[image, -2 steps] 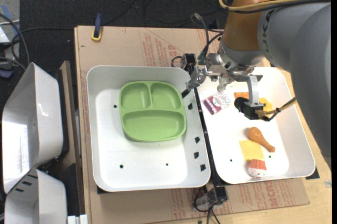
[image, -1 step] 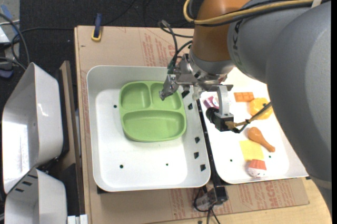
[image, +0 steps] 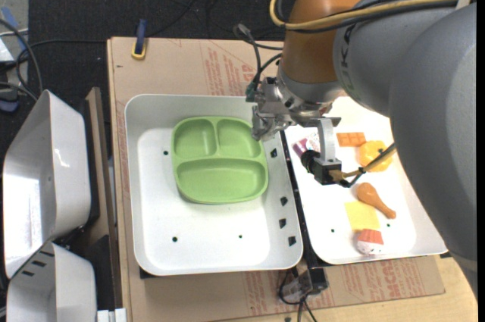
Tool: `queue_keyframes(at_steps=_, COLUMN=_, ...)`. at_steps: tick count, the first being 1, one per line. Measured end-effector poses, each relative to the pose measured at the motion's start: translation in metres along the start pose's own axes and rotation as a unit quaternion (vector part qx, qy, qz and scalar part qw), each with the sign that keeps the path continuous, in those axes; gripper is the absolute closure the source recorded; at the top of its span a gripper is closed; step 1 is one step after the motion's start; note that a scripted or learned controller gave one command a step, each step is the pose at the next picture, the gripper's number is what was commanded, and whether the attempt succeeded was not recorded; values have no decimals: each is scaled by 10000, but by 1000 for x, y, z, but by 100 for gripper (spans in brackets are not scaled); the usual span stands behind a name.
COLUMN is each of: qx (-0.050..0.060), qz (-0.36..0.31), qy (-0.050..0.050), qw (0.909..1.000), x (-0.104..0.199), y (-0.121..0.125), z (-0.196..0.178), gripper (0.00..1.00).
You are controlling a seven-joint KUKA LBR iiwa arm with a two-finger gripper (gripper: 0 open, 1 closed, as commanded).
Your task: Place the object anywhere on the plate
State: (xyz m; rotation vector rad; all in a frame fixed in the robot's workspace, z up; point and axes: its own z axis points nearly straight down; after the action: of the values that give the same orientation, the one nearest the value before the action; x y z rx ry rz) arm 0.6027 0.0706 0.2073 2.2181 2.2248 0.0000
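Gripper [image: 260, 127] hangs at the upper right rim of the green plate [image: 220, 180], just inside the left bin [image: 151, 237]. Whether it is open or closed, or carrying anything, cannot be told from this angle.

The plate lies flat in the upper middle of that bin, with one long compartment and two small ones, all bare. The toy food sits apart in the right bin [image: 409, 237]: a drumstick [image: 374, 198], a yellow block [image: 361, 216] just below it, a pink-and-white piece [image: 370, 241] nearer the front, and an orange cracker [image: 350, 139] beside a yellow piece [image: 373, 154] toward the back.

I judge the step to be the drop onto the plate. To do it well, the arm should shift left so the release falls over a compartment floor, not the raised rim or a divider where a piece could tip off. It should come down low before letting go, so nothing bounces. If nothing is carried, a fresh pick from the right bin comes first.
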Motion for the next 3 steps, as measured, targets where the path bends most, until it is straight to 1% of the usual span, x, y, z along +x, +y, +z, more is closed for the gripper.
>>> queue_keyframes(at_steps=1, qx=-29, qz=54, qy=-16, qw=10000, x=-73, y=2, z=-54, gripper=100)
queue_keyframes(at_steps=2, qx=36, qz=-26, qy=9, qw=10000, x=-1, y=4, z=20, gripper=100)
queue_keyframes(at_steps=3, qx=-28, qz=38, qy=-8, qw=10000, x=-43, y=12, z=-36, gripper=100)
